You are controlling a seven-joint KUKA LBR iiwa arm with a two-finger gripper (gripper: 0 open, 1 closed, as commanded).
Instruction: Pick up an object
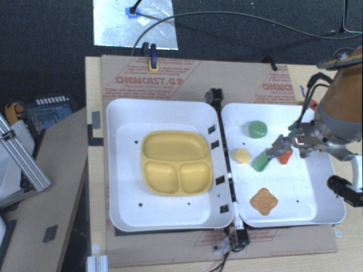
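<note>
The gripper (279, 147) sits low in the right bin (323, 211), right by a green stick (261, 162) and an orange piece (285, 156); near them lie a yellow lump (242, 155), a green round block (257, 129) and a brown cookie (264, 200); a yellow tray (176, 162) sits in the left bin (122, 152)

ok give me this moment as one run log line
hand over right bin | beside green piece, orange piece | nothing seen held | yellow tray in left bin
</note>
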